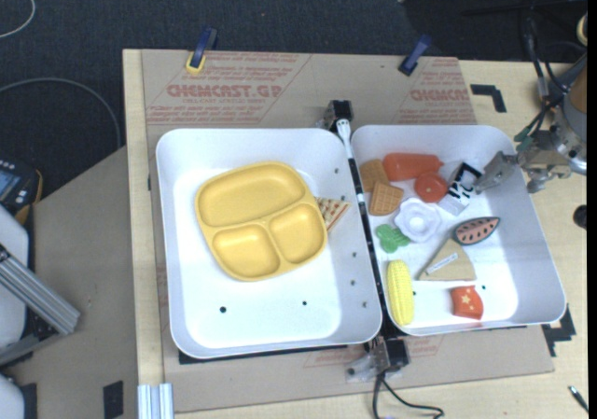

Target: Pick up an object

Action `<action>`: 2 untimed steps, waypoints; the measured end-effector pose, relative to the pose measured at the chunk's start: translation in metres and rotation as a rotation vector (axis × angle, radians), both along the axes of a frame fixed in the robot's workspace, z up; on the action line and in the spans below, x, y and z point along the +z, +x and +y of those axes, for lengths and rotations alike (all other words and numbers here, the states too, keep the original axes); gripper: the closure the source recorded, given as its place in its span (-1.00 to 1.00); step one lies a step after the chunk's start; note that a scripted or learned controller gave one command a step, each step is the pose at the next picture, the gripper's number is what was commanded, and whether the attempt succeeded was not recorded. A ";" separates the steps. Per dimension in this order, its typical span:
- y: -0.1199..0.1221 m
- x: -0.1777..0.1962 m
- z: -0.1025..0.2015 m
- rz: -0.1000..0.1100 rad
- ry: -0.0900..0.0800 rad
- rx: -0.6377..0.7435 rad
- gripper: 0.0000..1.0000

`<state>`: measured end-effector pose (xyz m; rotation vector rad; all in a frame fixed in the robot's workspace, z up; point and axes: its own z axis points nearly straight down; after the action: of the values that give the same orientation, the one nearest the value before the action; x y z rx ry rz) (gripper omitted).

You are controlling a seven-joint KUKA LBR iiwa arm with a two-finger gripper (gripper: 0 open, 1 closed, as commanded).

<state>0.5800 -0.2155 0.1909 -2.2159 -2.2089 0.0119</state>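
On the surface (280, 81), a sheet of brown printed cardboard clamped at its far edge, two shallow white plastic bins sit side by side. The yellow three-compartment plastic plate (259, 218) serves as landmark: it lies in the left bin (177, 249), turned a little askew. Touching the plate's right rim is a small tan waffle-patterned wedge (332, 212), perhaps tucked there by chance.

All the other candidates for picking lie in the right bin (541, 258), to the right of the plate. Nearest it are a tan waffle piece (381, 196) and a green leafy toy (391, 239), with a yellow corn cob (399, 290) further toward the near edge. Beyond these come an orange-red sausage-shaped toy (410, 165), a red round tomato-like toy (430, 188), a white flower-shaped cup (417, 220), a watermelon-coloured slice (476, 230), a tan cheese-like wedge (452, 266) and a small red strawberry-like block (467, 301). They are crowded, several touching, which would make a clean grasp harder.

The tool (504, 171) hangs farthest from the plate, over the right bin's far right part, just beside a small black-and-white block (460, 184). Whether it is apart or together cannot be told at this size; nothing is visibly between its tips. It seems poised low to try for something in that corner, so the pick looks not yet made.
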 end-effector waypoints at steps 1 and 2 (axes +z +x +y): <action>0.004 0.008 0.001 -0.015 -0.004 0.004 -1.00; 0.010 -0.045 0.008 -0.008 -0.001 0.004 -1.00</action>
<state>0.5902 -0.2076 0.1461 -2.2156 -2.2181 0.0039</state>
